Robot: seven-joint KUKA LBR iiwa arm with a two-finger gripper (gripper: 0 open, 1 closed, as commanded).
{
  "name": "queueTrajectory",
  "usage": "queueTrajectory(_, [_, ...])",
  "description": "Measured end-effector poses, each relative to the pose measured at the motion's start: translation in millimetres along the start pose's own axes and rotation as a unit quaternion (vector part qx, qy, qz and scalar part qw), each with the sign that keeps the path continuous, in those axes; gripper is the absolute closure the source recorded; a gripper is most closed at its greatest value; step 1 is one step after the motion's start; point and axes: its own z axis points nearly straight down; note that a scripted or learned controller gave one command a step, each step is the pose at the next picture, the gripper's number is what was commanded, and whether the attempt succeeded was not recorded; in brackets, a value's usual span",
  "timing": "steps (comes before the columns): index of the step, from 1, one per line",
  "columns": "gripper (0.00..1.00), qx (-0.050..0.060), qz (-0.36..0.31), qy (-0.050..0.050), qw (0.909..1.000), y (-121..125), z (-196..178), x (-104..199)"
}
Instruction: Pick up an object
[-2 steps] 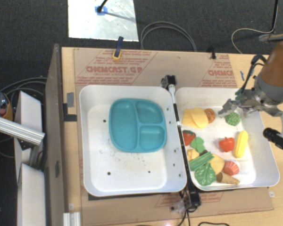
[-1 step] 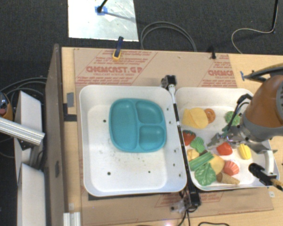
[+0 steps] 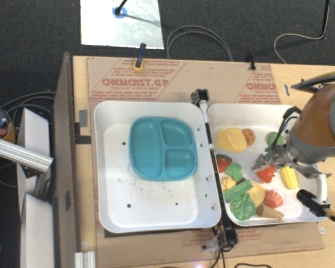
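Though the tool (image 3: 266, 162) is low in the right bin (image 3: 251, 111), just above a red toy (image 3: 266, 175) among the play food, I cannot tell whether it is gripping; nothing looks lifted, so the pick remains

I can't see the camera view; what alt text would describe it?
A grey and orange robot arm reaches from the right over the right bin, full of toy food, its gripper by a red piece. The left bin holds a teal divided plate.
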Motion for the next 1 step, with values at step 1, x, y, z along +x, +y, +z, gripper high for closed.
queueTrajectory(1, [1.0,-0.004,-0.007,0.002,1.0,33.1,-94.7,89.3])
